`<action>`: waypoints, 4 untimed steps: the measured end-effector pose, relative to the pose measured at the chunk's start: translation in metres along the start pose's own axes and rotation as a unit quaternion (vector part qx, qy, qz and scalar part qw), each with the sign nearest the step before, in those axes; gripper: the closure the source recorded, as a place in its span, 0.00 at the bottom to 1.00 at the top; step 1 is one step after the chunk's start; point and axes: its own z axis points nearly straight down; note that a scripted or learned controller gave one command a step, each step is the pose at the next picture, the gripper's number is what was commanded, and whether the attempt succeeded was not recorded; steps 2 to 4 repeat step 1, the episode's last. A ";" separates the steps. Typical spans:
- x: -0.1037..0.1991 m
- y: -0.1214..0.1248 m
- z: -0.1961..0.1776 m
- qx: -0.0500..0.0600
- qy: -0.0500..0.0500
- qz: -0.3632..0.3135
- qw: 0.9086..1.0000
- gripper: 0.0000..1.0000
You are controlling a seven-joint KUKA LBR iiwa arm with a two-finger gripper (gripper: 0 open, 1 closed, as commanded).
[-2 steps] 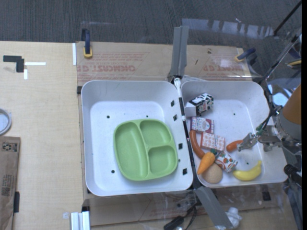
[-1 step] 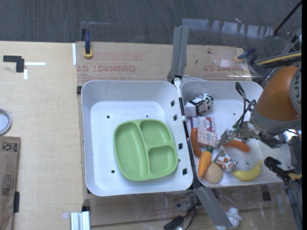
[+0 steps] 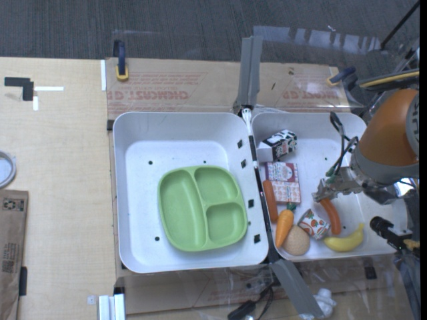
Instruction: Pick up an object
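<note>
In the right bin [image 3: 347, 129], the gripper [image 3: 328, 191] hangs over a sausage [image 3: 331, 217] beside the banana [image 3: 345, 240]. I cannot tell how its jaws stand.

Wooden bench [image 3: 60, 179] bears two white bins: left [image 3: 133, 179]; right [image 3: 313, 122].

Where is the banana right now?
The banana lies in the right bin, at its near right corner, just below the sausage and right of the small wrapped packet.
</note>
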 end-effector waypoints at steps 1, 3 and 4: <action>0.021 0.025 -0.108 0.000 -0.001 0.204 0.979 1.00; 0.021 0.025 -0.108 0.000 -0.001 0.204 0.979 1.00; 0.021 0.025 -0.108 0.000 -0.001 0.204 0.979 1.00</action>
